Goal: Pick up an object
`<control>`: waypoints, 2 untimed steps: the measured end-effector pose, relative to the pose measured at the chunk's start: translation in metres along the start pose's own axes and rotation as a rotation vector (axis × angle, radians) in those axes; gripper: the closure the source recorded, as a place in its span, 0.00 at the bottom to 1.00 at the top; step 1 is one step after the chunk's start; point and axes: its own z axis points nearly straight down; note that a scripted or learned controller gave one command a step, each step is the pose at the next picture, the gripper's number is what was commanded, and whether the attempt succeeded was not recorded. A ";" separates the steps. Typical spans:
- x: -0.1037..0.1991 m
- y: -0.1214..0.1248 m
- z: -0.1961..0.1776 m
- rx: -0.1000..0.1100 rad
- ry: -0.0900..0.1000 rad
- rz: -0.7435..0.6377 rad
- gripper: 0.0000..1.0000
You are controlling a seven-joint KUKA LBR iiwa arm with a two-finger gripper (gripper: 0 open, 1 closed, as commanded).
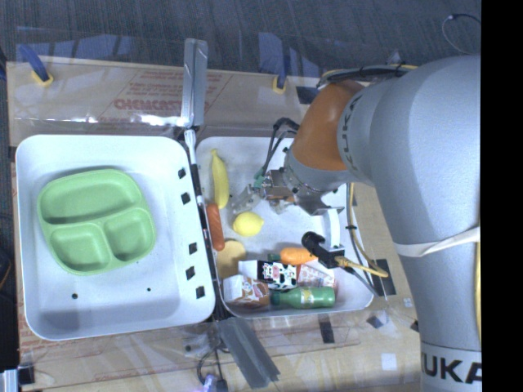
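Hovering was the step: gripper point(260, 188) sat just above the lemon point(248, 224) in the right bin point(245, 147), banana point(220, 180) just left of it; finger state unclear, nothing held; next needed a descent onto the lemon

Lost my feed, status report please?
Gripper low in right bin, nothing seen held. Lemon just below it. Banana close alongside.

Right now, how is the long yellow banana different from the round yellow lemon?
The long yellow banana is thin and curved; the round yellow lemon is plump like a ball. The banana lies along the right bin's left wall, while the lemon sits nearer the middle, just below the gripper. Both are yellow and lie in the same white bin.
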 end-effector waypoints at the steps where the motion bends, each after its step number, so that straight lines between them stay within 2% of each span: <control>1: -0.009 0.004 -0.001 -0.003 0.000 -0.016 0.00; 2: -0.009 0.004 -0.011 -0.003 -0.001 -0.019 1.00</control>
